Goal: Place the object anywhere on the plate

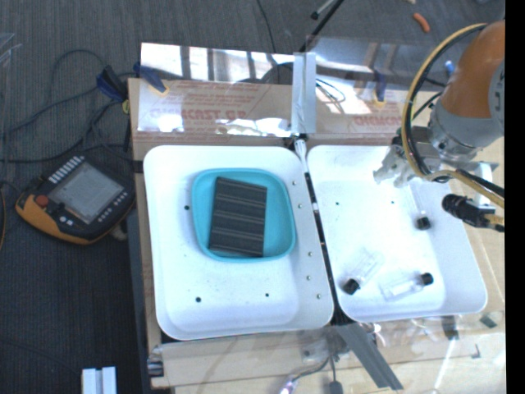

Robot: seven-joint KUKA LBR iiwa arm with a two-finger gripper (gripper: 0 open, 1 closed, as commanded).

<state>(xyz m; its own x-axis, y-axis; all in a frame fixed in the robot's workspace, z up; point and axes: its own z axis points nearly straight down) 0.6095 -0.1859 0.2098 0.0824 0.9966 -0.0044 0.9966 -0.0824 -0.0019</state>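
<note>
dark block [239, 216] on plate [283, 224]; vials [385, 277] in right bin [459, 302].

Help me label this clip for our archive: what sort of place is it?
Most likely a robotics lab test bench. Two white bins sit side by side, a teach pendant with its cable lies on the carpet, and a grey and orange robot arm reaches in.

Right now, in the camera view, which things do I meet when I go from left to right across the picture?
Handheld controller on the floor → blue plate with the dark striped block on it, in the left bin → two small clear vials in the right bin → gripper.
</note>
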